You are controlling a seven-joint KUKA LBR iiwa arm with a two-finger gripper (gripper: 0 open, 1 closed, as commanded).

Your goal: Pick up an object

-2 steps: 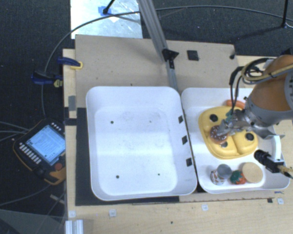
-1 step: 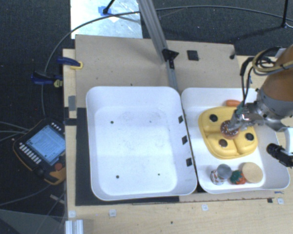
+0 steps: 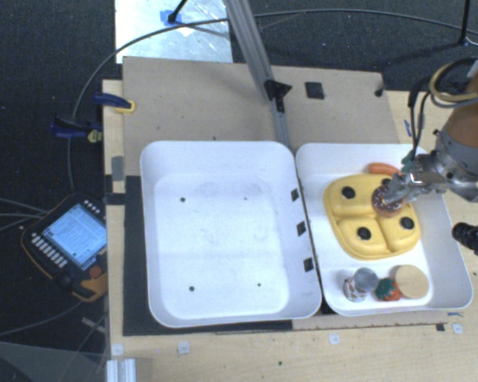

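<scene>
In the right bin (image 3: 450, 293) lies a large yellow lumpy object (image 3: 366, 221) with black dots on top. My gripper (image 3: 390, 200) hangs low over its upper right part, beside a small dark brown ring-shaped thing (image 3: 381, 203) at the fingertips. Whether the ring is between the fingers cannot be made out. An orange carrot-like piece (image 3: 380, 168) lies behind the yellow object. Near the front wall sit a small grey metallic object (image 3: 360, 282), a red and green piece (image 3: 388, 290) and a tan round disc (image 3: 412, 280).
The left bin (image 3: 215, 229) stands beside the right one, joined by black clips (image 3: 301, 228). A metal pole (image 3: 255, 46) slants across the bench behind the bins. A handheld pendant (image 3: 68, 241) lies off the bench at left.
</scene>
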